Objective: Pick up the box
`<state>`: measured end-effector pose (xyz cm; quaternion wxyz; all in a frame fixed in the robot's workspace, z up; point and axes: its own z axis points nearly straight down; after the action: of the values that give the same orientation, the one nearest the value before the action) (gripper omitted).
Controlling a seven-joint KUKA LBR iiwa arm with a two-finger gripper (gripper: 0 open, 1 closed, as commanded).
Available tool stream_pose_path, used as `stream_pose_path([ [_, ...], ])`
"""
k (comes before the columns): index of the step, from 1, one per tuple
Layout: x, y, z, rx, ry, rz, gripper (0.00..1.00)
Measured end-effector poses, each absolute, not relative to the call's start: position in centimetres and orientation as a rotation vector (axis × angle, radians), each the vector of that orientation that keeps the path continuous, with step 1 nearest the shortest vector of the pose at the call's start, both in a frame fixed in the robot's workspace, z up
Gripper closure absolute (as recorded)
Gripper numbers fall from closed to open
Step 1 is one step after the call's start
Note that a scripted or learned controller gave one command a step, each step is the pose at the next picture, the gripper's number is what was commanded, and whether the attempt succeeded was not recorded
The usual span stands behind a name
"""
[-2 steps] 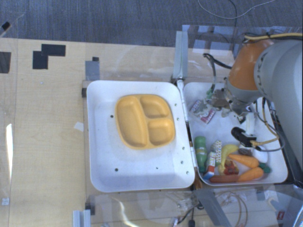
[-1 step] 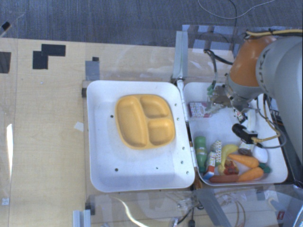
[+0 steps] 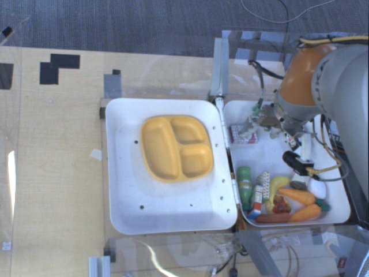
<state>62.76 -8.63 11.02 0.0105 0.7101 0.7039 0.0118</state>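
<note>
Gripper (image 3: pixel 266 122) hovers just beside box (image 3: pixel 243 134) at right bin's (image 3: pixel 346 209) far-left corner, approaching; its grasp state cannot be told.

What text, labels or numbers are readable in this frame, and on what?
None can be read.
Small red-and-white printed box at the right bin's upper left: print too blurred to read.
Checkered red-and-white carton beside the green bottle: pattern, no readable characters.
Black square and L-shaped marks on the wooden bench: shapes, no letters.
Red-and-white tag at the lower right corner: too small to read.
</note>
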Motion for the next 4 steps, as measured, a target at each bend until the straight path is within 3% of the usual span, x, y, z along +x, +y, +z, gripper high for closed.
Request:
stream_pose_path([
  [2, 62.8, -8.0, 9.7, 2.494, 1.892, 0.029, 0.0],
  [3, 65.3, -10.2, 9.7, 2.587, 1.761, 0.031, 0.0],
  [4, 63.8, -9.6, 9.9, 2.591, 1.738, 0.038, 0.0],
])
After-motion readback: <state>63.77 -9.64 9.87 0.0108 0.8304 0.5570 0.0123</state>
